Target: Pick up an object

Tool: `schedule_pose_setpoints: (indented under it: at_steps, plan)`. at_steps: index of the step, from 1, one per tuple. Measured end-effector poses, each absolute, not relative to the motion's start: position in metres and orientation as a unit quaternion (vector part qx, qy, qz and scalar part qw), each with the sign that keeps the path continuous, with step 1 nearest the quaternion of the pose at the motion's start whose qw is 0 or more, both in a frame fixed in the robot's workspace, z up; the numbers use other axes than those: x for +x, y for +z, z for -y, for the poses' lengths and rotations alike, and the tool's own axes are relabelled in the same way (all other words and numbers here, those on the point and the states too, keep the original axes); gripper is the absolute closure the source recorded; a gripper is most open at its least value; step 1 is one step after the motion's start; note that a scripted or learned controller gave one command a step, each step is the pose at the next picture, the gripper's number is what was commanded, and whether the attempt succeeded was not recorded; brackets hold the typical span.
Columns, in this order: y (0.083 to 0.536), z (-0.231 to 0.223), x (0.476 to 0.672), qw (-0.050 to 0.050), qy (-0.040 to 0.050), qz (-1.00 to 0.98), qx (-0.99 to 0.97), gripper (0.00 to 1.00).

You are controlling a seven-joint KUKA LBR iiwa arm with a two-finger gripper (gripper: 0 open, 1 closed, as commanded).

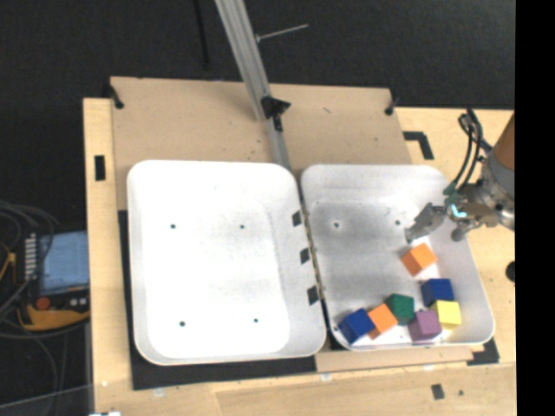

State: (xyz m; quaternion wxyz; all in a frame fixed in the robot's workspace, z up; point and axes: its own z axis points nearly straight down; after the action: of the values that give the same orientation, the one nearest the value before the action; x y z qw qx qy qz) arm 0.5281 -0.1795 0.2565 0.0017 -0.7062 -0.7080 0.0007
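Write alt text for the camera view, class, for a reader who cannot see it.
A grey robot gripper hovers over the right bin, just above an orange block. More coloured blocks cluster at that bin's near edge: blue, orange, green, purple, yellow.

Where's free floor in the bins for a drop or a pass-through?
Left bin: bare throughout. Right bin: bare in the far and left part, bordered by the divider and the gripper. Crowded at the near right corner: orange cube, blue cubes, yellow, purple, green.
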Motion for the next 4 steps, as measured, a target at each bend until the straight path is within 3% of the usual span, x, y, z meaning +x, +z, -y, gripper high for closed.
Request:
schedule_pose_setpoints:
  at_steps: [1, 2, 3, 4]
  plan:
    - [0.259, 0.179, 0.529, 0.000, -0.0007, 0.708, -0.706, 0.00]
    - [0.208, 0.191, 0.525, 0.001, 0.0019, 0.706, -0.708, 0.00]
    - [0.158, 0.195, 0.533, 0.001, 0.0020, 0.706, -0.708, 0.00]
    - [0.124, 0.201, 0.539, -0.008, 0.0006, 0.705, -0.710, 0.00]
